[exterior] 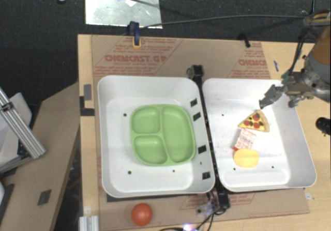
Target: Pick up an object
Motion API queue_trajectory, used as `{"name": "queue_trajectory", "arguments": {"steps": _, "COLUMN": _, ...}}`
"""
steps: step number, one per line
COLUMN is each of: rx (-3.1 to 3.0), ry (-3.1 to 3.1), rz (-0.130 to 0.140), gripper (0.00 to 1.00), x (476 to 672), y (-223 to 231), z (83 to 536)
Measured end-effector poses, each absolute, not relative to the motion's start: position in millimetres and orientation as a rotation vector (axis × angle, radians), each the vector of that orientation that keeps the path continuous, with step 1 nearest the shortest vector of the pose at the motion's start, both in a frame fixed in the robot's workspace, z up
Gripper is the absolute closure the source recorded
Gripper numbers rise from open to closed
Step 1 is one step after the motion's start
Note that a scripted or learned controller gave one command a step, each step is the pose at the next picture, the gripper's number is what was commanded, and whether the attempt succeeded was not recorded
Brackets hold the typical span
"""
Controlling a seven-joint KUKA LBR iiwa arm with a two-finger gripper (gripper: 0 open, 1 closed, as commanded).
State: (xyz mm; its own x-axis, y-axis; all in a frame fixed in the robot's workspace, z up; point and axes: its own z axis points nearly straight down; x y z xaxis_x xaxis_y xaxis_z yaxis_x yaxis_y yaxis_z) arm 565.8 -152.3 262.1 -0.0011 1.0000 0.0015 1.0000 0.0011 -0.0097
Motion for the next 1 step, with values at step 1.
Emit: {"name": "queue_trajectory", "arguments": {"steps": 1, "rx": -2.218, "ry": -2.227, "rz": -0.001, "gripper": 0.0, "x": 567.8, "y": -151.9, "z": 268.6}}
